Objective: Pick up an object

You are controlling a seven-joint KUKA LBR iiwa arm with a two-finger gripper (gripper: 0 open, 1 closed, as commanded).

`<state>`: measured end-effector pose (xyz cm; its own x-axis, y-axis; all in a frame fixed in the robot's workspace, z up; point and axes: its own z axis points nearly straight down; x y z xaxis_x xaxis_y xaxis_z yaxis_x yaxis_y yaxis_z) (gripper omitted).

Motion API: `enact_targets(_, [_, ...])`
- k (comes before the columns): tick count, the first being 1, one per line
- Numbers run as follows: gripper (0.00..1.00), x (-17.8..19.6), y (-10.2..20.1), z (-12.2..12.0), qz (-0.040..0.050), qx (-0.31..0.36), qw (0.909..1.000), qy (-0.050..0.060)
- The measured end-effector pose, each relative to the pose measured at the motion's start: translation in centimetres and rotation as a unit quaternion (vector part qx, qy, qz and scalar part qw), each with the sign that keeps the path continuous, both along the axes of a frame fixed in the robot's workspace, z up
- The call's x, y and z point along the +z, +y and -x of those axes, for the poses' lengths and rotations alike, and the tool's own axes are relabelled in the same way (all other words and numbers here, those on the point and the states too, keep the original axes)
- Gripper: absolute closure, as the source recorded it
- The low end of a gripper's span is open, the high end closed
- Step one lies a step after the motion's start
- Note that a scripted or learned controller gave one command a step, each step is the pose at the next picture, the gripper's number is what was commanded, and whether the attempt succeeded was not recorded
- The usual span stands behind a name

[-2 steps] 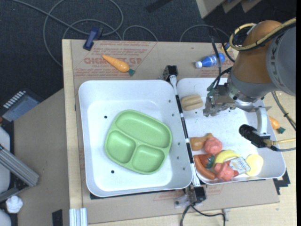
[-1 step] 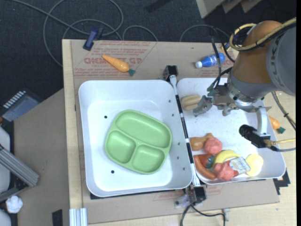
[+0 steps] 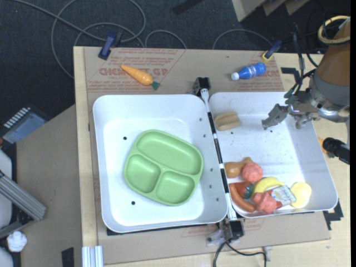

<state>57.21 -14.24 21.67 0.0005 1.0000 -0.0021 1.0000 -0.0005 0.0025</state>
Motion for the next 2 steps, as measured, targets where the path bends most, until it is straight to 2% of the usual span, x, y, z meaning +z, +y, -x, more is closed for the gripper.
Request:
enact_targets(1, [0.00,2.2,-6.7,-5.8,0.0002,0.000,1.0000,0.000])
enact_targets(2, [0.00,4.4,-3.0,-9.5,-0.0002,0.001,1.0000,-0.001])
